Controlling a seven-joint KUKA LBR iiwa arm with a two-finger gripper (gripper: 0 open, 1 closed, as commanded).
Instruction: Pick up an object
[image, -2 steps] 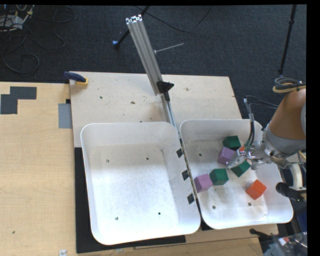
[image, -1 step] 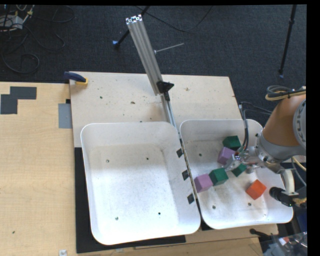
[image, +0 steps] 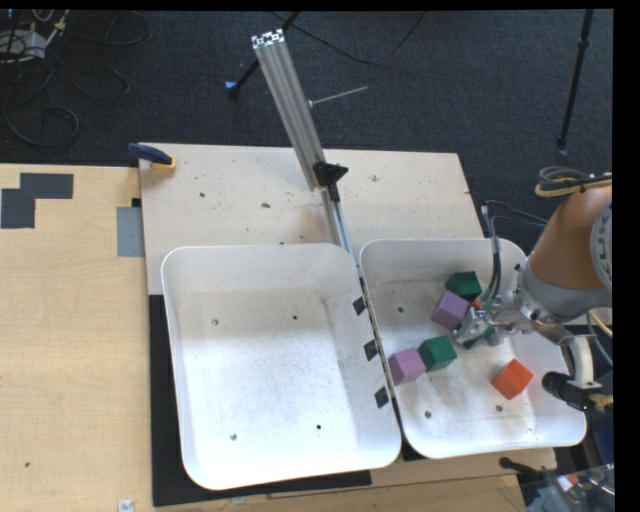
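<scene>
Nearest to where I stand looking down is the left bin (image: 270, 460), its front rim close under the camera, with the right bin (image: 560, 435) just beside it on the table (image: 230, 190). All the pickable pieces lie in the right bin: an orange cube (image: 512, 379) off on its own toward the front right, a purple cube (image: 406, 365) touching a green cube (image: 437, 352) near the divider, a second purple cube (image: 450, 310) and a darker green cube (image: 464, 286) behind it.

From the right the arm reaches in, and the gripper (image: 478, 328) sits low among the blocks, just beside the second purple cube and the near green cube. Whether its fingers are spread or closed I cannot tell; the metalwork is too small and tangled to read, and nothing is clearly between them.

To my eye the crowding is the trouble here. A good grasp would centre on one cube's flat sides, square to them, rather than straddling two neighbours. The orange cube, standing apart, looks the easiest target.
</scene>
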